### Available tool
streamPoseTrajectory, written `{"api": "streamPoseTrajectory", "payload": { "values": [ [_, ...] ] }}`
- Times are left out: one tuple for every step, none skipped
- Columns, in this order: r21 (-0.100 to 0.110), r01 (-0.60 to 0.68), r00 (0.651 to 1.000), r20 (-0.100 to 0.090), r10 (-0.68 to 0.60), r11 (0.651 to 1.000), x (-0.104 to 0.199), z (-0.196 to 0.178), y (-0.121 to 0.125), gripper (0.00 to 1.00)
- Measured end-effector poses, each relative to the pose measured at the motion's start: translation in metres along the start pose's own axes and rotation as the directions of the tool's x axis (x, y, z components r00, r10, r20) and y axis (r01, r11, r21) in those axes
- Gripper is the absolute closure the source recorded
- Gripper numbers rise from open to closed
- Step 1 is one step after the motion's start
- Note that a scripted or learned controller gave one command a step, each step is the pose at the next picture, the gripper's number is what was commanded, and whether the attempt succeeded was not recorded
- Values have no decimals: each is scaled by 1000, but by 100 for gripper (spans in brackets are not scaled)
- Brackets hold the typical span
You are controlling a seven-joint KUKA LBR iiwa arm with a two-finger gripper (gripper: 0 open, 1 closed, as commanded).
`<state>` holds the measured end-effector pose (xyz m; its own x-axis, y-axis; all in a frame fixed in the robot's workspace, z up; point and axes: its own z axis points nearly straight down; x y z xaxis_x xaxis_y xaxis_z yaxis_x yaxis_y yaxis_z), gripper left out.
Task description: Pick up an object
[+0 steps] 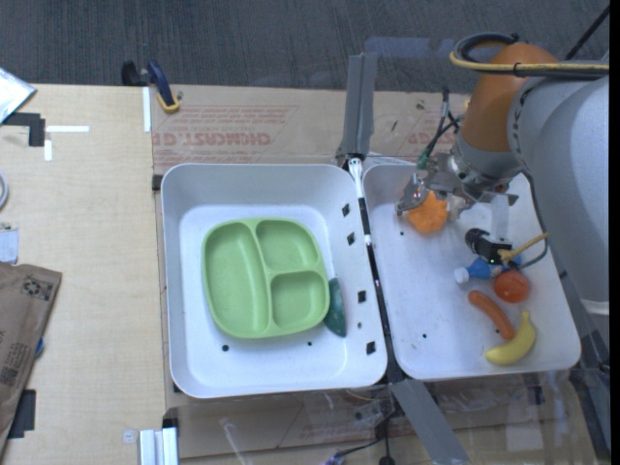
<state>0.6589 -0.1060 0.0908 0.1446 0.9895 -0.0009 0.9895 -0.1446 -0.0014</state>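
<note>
Near edge, right bin (426, 298): yellow banana (511, 343) in the near-right corner, curved, lying flat. Just beyond it, touching or almost touching, an orange-red sausage-shaped piece (491, 315), lying at a slant. Next back, a red-orange round fruit (511, 286), close to the sausage piece's far end. Just left of the fruit, a small blue-and-white item (474, 272); too small to tell what it is. The near-left part of this bin's floor is bare.

Left bin (179, 289), same depth: a green divided plate (266, 277) sits mid-floor, three compartments, nothing in them. A dark green item (335, 308) lies against the plate's right rim, toward the near side. The two bins stand side by side, their inner walls touching or nearly so.

On the table (87, 211), at the near left, is a brown paper bag (24, 327), cut off by the frame.

Farther back, right bin: the orange object (428, 215) sits in the far-left part of the bin, well apart from the fruit cluster. The gripper (417, 200) is directly on it, at its upper-left side, contact or near contact. Can't tell if the gripper is open or closed, or whether the object is actually gripped; the angle hides it.

The arm (562, 134) comes in from the right over the bin's far-right corner, grey, with the orange band (494, 100) above the wrist.

Far side: a cardboard sheet (252, 129) with red print lies behind the bins, and a blue clamp (160, 83) sits at the table's far edge.
</note>
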Motion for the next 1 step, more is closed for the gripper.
{"api": "streamPoseTrajectory", "payload": {
  "values": [
    [2, 3, 1000, 2, -3, 1000, 0, -8, 0, 100]
  ]
}}
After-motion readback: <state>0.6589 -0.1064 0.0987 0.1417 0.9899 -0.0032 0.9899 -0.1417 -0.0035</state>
